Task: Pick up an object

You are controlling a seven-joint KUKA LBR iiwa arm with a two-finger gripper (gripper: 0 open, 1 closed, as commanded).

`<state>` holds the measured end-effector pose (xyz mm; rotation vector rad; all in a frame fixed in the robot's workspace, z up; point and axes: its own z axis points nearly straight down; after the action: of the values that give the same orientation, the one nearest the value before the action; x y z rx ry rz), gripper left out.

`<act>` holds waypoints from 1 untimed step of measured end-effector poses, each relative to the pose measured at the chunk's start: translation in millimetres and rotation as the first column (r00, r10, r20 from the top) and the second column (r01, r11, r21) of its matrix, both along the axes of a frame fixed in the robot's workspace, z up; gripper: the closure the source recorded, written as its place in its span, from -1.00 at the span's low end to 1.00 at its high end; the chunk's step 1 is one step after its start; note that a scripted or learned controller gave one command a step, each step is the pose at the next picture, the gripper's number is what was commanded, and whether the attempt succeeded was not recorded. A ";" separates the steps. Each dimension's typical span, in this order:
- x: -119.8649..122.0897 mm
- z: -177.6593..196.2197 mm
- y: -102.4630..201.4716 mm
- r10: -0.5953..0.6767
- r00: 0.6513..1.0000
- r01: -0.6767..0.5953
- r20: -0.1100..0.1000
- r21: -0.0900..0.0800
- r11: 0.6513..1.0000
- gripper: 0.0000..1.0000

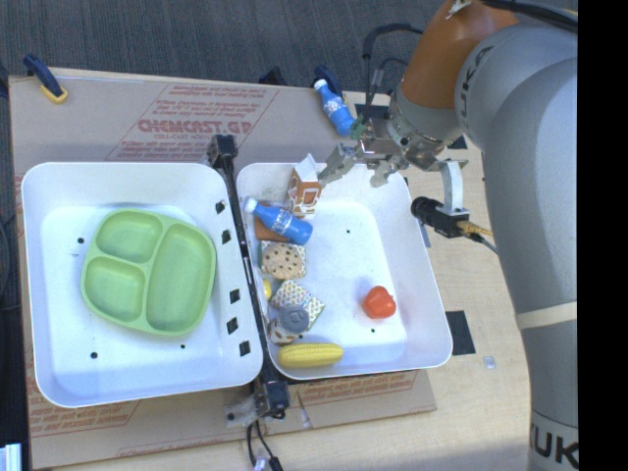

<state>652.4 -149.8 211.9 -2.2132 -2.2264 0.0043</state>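
Objects to pick all sit in the right shallow white plastic bin (424, 292), mostly packed along its left wall, where loose items likely slide against the divider. None is singled out by the task, so any one qualifies.

Claw (358, 163) hovers over the bin's far edge, near its far right corner. Metal fingers (334, 168) look spread apart, nothing between them, so released and not grasping. Reads as a pre-grasp hover, not a lift.

Nearest candidate: small white-and-orange carton (306, 190), boxy, standing tilted at the far-left corner of the bin, just beside the fingers. Flat card faces should suit a two-finger pinch.

Next along the left wall:
- blue plastic bottle with white cap (280, 220), lying on its side, smooth and round, likely to roll.
- orange-brown slab (267, 230) under the bottle, partly hidden.
- speckled tan cookie-shaped piece (284, 259), flat.
- patterned crinkly packet (300, 302) with a grey disc (291, 317) on it.
- yellow banana-shaped toy (311, 354) at the near edge, smooth, curved.

Red-orange rounded tomato-like toy (379, 303) sits apart in open floor towards the bin's right wall; the easiest approach, with no neighbours.

Left white bin (44, 263) holds a pale green three-compartment plastic tray (149, 273), lying flat, too wide for the claw, I'd judge.

Both bins rest on a printed cardboard sheet (186, 116) on the table; a second blue bottle (335, 108) lies on it beyond the right bin.
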 end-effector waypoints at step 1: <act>0.5 10.5 0.9 0.005 1.000 -0.005 -0.001 0.001 1.000 1.00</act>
<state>652.9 -148.9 222.3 -2.2070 -2.2308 0.0048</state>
